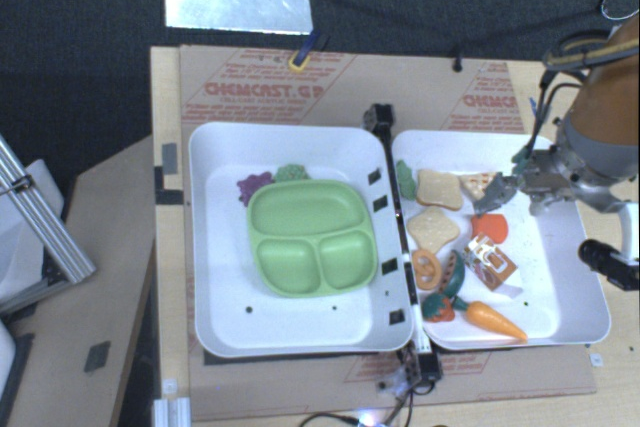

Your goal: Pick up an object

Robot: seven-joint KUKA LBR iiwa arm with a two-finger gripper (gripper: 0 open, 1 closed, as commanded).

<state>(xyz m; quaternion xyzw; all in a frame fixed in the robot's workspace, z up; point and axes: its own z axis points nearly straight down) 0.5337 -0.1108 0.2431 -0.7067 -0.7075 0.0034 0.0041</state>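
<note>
Toy tomato [491, 227] sits ungrasped as my gripper [512, 187], fingers apparently open and empty, hovers just above, needing descent.

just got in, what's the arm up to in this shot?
The arm reaches in from the right, with its gripper over the right bin, above the toy food piled there. Nothing shows between its fingers, so no pick yet. Close below it lie an orange-red piece and two bread slices; a carrot and a pretzel lie nearer the front. The left bin holds a green divided tray, with purple grapes beside it.
</note>
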